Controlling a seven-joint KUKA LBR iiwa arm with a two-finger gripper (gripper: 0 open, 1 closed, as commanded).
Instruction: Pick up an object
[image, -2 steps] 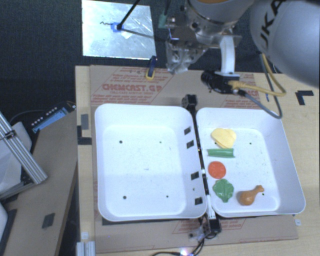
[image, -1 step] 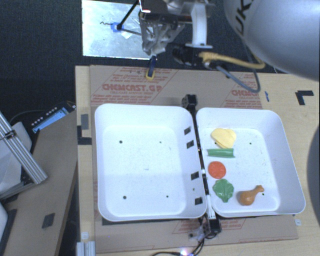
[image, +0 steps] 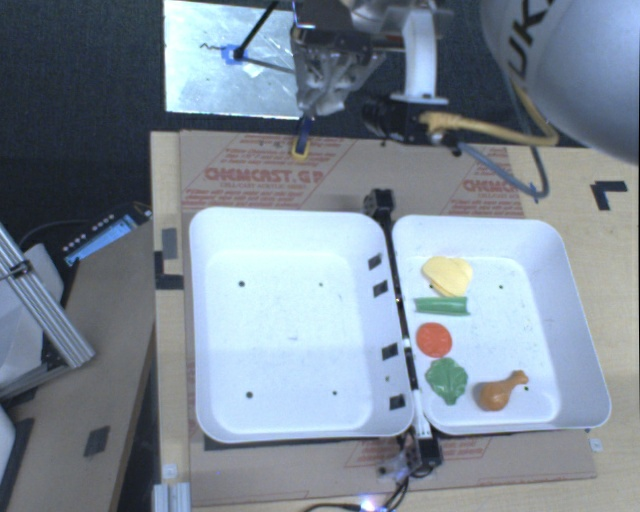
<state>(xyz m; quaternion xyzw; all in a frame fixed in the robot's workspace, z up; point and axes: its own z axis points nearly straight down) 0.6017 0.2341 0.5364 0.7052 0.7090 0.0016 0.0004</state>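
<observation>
The gripper (image: 322, 95) hangs near the top of the camera view, above the brown bench surface (image: 260, 170) beyond the far edge of the two bins, with a shiny metal sheet (image: 215, 60) lying behind it. Its grey fingers point downward and converge toward a tip, but the blur and the steep angle hide whether they are spread or pressed together, so that cannot be told; nothing is visible between them. Just below the tip, a small yellow and blue piece (image: 300, 145) rests on the bench. The left bin (image: 215, 235) lies below the gripper and shows only bare white floor with a few dark dots. All the objects sit in the right bin (image: 570, 300), grouped toward its left side, close to the black clips (image: 390, 320) that join the two bins. Farthest from the camera is a yellow piece (image: 446, 275); just in front of it lies a narrow green strip (image: 441, 306), then a red-orange disc (image: 434, 340), then a leafy green piece (image: 447, 380). To the right of the leafy piece lies a brown drumstick-shaped toy (image: 498, 391), near the front wall. Every one of these objects is well apart from the gripper, lower in the view and to its right.
</observation>
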